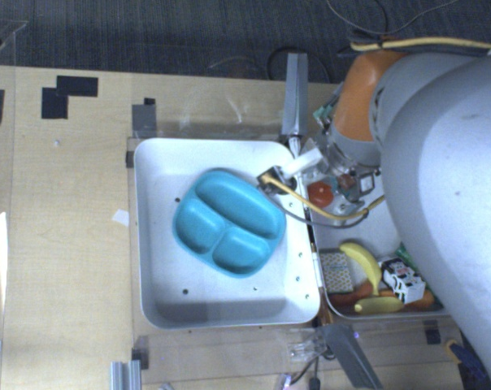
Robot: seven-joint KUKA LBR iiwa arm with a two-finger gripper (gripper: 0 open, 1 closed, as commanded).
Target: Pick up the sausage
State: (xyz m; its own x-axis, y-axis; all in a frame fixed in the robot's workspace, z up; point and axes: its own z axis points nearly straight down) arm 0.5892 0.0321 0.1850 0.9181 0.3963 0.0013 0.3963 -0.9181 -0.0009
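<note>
My gripper (343, 187) hangs low over the far left part of the right bin (375, 227), under the orange-banded wrist. A round red-orange thing (320, 192) lies right beside it, partly covered by it. A reddish-orange long piece (428, 300) that may be the sausage pokes out along the bin's near wall, under a yellow piece (378, 305). I cannot tell for sure which is the sausage. The arm hides much of the right bin.
A blue divided plate (229, 222) lies in the left bin (160, 299). In the right bin are a banana (362, 262), a grey mesh-patterned block (336, 271) and a small black-and-white thing (403, 280). The big grey arm covers the view's right side.
</note>
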